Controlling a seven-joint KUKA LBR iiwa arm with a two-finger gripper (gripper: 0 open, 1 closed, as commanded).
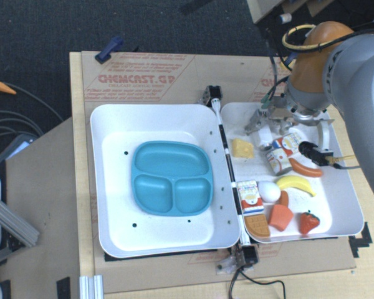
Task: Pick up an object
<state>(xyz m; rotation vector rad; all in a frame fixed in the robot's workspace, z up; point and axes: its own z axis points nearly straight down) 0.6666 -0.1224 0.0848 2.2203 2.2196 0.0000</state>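
**Gripper low in the crowded right bin**

While the grey arm's gripper (280, 131) hangs over a small printed can (277, 157), finger state cannot be told. Pale cheese wedge (242, 148), red sausage (305, 167) and yellow banana (297, 184) crowd close; the blue divided plate (172, 177) lies in the left bin (106, 167).

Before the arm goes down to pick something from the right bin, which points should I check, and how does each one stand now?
1. Gripper above the right bin: ok.
2. Fingers open: cannot tell, the wrist hides them.
3. Nothing held yet: cannot tell.
4. Can close under the gripper, a likely target: ok.
5. Target stands free: not ok, the can touches the hot dog.
6. Blue tray in the left bin out of the way: ok.
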